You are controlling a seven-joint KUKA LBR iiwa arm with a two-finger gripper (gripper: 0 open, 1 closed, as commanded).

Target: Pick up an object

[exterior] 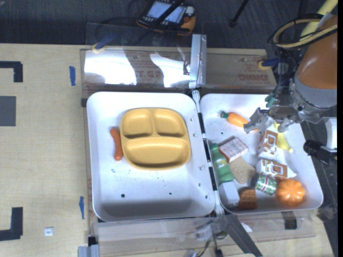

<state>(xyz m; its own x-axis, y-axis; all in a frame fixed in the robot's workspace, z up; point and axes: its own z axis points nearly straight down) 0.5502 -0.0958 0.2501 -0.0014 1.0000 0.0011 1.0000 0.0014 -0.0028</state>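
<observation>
Hovering over right white bin (pixel 313 167), gripper (pixel 270 121) fingers apart, holding nothing; small orange toy carrot (pixel 236 119) just left, long axis left-right, green tip pointing left.

Hand (pixel 272 119) above cluttered right bin (pixel 313 167)

The right bin (pixel 311 167) holds a loose heap. A small carrot (pixel 236 119) lies near its back edge. A red-and-white carton (pixel 233 148) lies tilted at the middle, beside a green bottle (pixel 219 163) along the left wall. An orange pumpkin (pixel 290 191) sits at the front right corner, touching what looks like a small can (pixel 265 184).
</observation>
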